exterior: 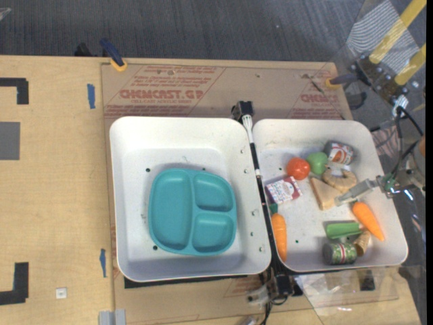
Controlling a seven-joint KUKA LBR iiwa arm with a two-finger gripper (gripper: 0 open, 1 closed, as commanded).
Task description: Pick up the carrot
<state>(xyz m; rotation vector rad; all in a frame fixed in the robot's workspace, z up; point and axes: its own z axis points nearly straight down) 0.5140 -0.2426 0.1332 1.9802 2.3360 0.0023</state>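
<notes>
Tabletop (54, 181): tan board, two shallow white bins set side by side on it.

Left bin (128, 141): a teal divided plate (192, 210) is held in it.

Right bin (270, 135): a clutter of toy food is held. Two carrot-like pieces are noted.

- Carrot (369, 221): lies near the bin's right wall, just below a tan wedge (330, 188) and just right of a green piece (342, 229). Long axis runs on a slant, the thick end to the upper left and the tapered tip to the lower right, toward the near right corner.
- Second carrot (278, 234): lies against the bin's left wall, below a purple packet (283, 191). Long axis is nearly straight up and down the view, with a green stub at the far end and the tip pointing to the near edge.

Handling, as judged: a light, stiff, smooth toy is expected. The taper is likely to let it squirt out if it is taken near the tip. The thick half is favoured, closed on across the long axis. The right-hand carrot is the less crowded; the other is hemmed in by the wall.

Gripper (369, 187): a grey piece that is taken to be it is seen just above the right-hand carrot, beside the wedge. Whether it is apart or together cannot be told. Nothing is seen held.
</notes>
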